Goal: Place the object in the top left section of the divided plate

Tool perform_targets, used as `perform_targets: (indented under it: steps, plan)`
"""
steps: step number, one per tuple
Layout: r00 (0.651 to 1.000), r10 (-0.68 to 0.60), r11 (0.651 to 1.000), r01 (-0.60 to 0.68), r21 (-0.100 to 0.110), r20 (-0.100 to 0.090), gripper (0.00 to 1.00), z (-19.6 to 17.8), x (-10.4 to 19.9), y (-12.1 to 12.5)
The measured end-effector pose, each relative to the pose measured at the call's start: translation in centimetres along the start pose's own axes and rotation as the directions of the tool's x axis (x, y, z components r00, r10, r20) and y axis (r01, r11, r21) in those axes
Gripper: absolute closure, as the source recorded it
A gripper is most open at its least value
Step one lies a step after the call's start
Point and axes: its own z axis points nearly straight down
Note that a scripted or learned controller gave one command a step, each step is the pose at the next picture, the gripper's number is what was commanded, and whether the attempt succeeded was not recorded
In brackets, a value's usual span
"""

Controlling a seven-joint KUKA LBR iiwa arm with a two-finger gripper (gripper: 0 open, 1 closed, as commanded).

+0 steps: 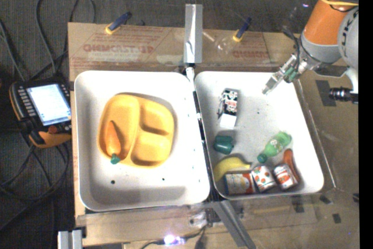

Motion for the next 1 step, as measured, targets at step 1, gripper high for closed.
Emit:
perform_targets:
  steps: [1]
  plan:
    - [0.996, -0.084, 0.996, 0.084, -0.001, 0.003, 1.0, -5.72, -0.93, -0.58]
